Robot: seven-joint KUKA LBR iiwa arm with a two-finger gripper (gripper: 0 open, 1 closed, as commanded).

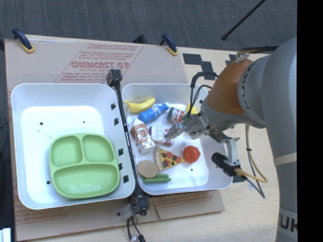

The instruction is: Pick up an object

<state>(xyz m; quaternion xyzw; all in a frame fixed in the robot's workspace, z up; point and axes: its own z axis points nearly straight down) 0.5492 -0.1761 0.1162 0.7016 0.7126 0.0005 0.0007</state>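
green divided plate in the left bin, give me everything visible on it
The green divided plate is pale green, looks like matte plastic or silicone, rounded-rectangular with soft corners. Raised ridges split it into three wells: two smaller ones toward the far side, one wide one nearest the camera with faint embossed lettering, too small to read. All three wells hold nothing. It lies flat, right way up, on the floor of the left bin, toward the near side and slightly rotated. Its right edge sits close to the bin's wall; contact is unclear.

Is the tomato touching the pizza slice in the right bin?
Apart. The camera view shows a strip of white bin floor between the tomato and the pizza slice.
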